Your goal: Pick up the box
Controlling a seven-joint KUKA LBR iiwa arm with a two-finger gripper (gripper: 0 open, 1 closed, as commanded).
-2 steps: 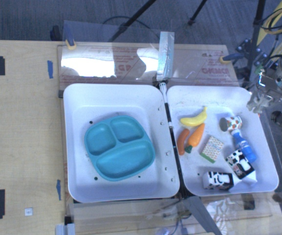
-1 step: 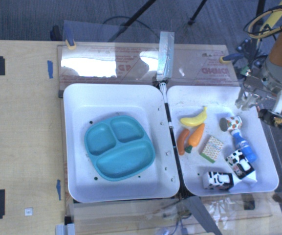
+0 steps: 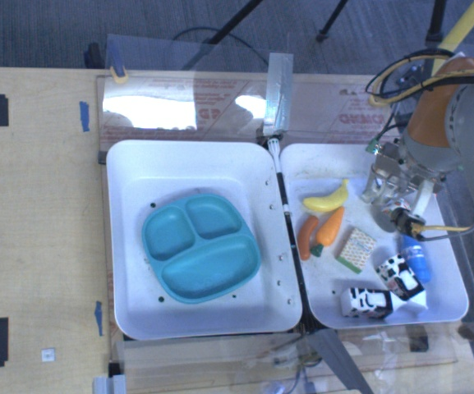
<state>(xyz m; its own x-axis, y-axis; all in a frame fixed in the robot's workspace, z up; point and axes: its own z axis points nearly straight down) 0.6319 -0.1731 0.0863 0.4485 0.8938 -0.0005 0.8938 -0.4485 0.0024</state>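
Nearest the lens, a black-and-white cow-patterned box (image 3: 368, 301) lies on its side at the front of the right bin (image 3: 446, 310), apart from the gripper. From the right, the arm (image 3: 446, 121) bends down over that bin's back half, its gripper (image 3: 397, 199) hanging above the floor beside a banana (image 3: 327, 199); its grip cannot be made out.

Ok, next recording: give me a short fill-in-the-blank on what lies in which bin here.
1. The blue divided plate lies in the ____ bin.
2. The banana lies in the ____ bin.
3. The plate has ____ compartments.
4. Right below the banana lies an orange ____.

Missing words: left; right; three; carrot
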